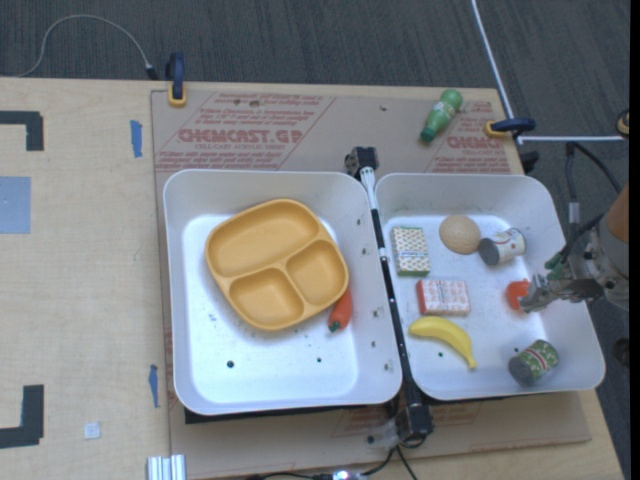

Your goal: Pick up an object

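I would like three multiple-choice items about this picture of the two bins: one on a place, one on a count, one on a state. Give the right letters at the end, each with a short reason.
1. Where does the banana lie?
A. in the right bin
B. in the left bin
C. on the yellow plate

2. How many compartments does the yellow plate have?
A. two
B. three
C. four

3. How does the green bottle rest?
A. upright in the right bin
B. upright on the plate
C. on its side on the cardboard, outside both bins

Answers:
1 A: the banana is on the right bin's floor, below the red-and-white box.
2 B: one large section and two smaller ones are seen.
3 C: its length lies flat on the board behind the right bin.
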You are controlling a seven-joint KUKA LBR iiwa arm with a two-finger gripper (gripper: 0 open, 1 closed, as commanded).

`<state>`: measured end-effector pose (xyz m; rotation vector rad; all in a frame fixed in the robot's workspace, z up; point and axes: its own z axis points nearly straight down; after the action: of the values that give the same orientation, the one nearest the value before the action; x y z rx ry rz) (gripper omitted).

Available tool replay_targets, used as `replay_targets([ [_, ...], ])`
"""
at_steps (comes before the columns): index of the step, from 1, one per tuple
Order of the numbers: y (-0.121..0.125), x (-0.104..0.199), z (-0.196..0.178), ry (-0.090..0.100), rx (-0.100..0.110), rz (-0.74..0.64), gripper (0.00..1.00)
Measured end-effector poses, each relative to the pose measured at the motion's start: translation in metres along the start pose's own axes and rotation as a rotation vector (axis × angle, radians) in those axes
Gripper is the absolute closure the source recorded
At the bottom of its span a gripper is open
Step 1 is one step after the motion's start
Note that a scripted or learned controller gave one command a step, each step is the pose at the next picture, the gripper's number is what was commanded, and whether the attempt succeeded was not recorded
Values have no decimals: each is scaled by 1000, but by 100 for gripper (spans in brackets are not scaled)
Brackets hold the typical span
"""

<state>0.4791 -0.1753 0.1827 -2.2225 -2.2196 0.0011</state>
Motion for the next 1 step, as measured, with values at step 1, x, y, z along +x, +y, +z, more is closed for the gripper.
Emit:
replay_targets([
  [1,42,67,-1,0,-3,-3,100],
])
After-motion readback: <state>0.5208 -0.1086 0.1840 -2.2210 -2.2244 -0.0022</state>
